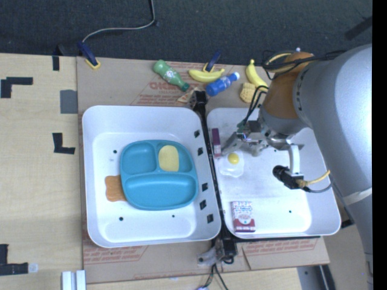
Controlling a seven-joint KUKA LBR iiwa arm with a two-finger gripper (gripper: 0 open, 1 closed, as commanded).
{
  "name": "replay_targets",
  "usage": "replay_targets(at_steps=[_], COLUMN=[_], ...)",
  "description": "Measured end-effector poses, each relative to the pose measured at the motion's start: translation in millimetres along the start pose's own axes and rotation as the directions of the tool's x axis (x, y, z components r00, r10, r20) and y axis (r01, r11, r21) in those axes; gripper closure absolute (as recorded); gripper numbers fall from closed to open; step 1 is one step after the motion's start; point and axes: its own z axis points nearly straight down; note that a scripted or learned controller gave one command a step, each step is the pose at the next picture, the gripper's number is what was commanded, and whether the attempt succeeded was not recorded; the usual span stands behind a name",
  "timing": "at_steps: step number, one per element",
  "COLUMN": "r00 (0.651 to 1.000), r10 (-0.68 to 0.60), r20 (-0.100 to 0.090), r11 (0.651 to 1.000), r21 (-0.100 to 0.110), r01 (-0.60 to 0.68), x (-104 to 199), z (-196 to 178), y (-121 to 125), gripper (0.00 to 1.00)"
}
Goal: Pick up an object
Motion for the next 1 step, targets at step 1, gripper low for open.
replay_targets(at_steps=[1], r00=[1.000], r10=[-0.001], r20=[0.001], r11=[1.000], r21=[-0.003], r01=[0.001], x=[0.1], z=[-11.1], y=[1.1], gripper=[1.00])
